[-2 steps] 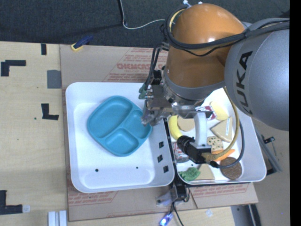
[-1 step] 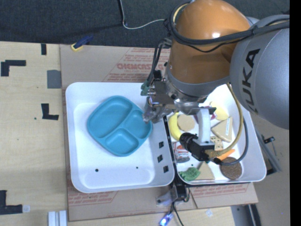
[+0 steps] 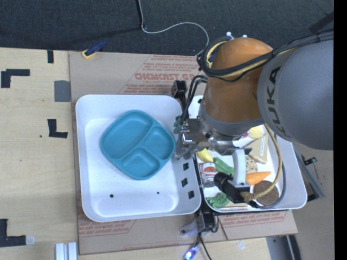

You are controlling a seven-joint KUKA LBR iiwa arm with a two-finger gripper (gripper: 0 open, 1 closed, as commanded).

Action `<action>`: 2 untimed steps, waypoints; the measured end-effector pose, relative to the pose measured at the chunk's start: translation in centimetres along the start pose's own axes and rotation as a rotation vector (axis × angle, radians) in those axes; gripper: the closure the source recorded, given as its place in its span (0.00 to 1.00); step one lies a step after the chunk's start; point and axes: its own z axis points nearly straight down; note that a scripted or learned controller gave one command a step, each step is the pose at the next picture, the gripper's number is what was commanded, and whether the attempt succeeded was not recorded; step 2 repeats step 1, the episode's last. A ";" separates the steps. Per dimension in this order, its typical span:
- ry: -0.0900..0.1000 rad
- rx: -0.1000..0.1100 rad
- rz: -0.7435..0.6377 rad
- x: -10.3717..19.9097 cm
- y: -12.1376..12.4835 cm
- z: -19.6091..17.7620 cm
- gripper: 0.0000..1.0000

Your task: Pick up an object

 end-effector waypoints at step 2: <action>0.005 -0.025 -0.004 -3.5 0.4 -13.4 1.00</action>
